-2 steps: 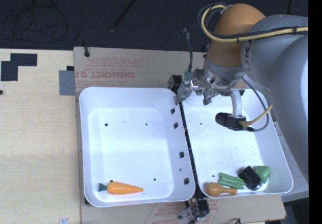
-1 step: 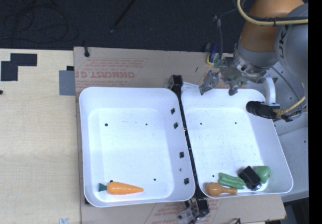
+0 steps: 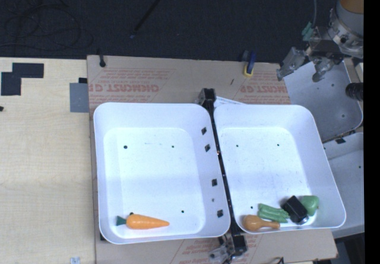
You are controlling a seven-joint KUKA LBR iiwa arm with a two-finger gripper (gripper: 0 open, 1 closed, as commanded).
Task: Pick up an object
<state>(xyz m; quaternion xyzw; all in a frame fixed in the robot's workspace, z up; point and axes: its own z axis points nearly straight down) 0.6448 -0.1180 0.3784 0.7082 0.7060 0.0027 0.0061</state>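
An orange carrot (image 3: 146, 221) with a green top lies at the front left of the left bin (image 3: 113, 120). In the front right corner of the right bin (image 3: 309, 120) sit a green pea pod (image 3: 272, 213), a tan pear-shaped piece (image 3: 259, 223), a black block (image 3: 295, 209) and a light green piece (image 3: 310, 203), all bunched close together. My gripper (image 3: 309, 66) hangs at the upper right, above and behind the right bin, far from every object, with its two fingers spread apart and nothing between them.
The two white bins stand side by side on brown cardboard (image 3: 178, 82), joined by a black clip strip (image 3: 214, 156). A blue and yellow clamp (image 3: 250, 64) stands at the cardboard's back edge. A grey plate (image 3: 323, 99) lies under the arm.
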